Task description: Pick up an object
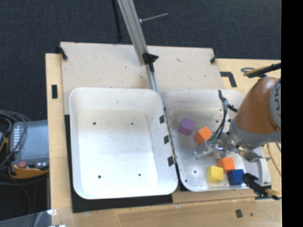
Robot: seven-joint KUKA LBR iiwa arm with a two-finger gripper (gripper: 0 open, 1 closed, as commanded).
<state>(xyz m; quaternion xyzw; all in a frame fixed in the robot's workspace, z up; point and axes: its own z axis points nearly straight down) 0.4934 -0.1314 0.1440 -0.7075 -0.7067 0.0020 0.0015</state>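
Observation:
The right bin (189, 103) holds several small cubes. A purple cube (186, 126) lies near its middle, with an orange cube (204, 135) just right of it. A second orange cube (228, 163), a yellow cube (215, 174) and a blue cube (236, 177) sit close together at the bin's front right. My gripper (209, 151) hangs low over the bin floor, just below the first orange cube and up-left of the second one. Nothing shows as held in it.
The left bin (118, 141) lies beside the right one, their rims meeting at a divider with black clips. A slanted metal rail (135, 30) rises from the back. The arm's orange band (258, 110) overhangs the right bin's right side.

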